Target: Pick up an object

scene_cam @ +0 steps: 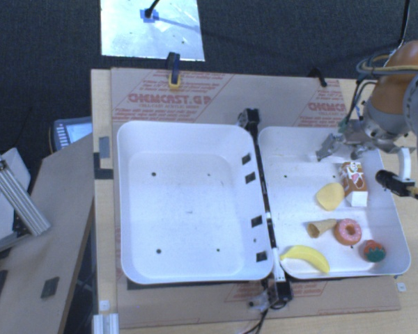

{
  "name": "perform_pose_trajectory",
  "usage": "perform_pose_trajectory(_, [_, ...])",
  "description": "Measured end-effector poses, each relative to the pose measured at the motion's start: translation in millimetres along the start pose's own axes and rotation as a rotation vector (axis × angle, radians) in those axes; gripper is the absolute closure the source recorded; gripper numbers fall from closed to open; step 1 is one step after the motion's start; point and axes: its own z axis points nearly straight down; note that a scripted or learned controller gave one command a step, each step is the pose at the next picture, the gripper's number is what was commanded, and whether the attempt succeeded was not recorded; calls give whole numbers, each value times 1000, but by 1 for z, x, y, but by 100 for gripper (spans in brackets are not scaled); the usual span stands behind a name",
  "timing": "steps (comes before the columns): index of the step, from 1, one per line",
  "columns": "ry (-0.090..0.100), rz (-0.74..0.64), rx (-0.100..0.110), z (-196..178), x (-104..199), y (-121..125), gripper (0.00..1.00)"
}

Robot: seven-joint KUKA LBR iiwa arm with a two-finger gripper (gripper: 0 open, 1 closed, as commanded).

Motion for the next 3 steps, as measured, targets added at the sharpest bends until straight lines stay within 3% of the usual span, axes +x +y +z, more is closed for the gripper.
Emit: perform_pose_trajectory(3, [1, -6, -2, 12, 1, 1, 0])
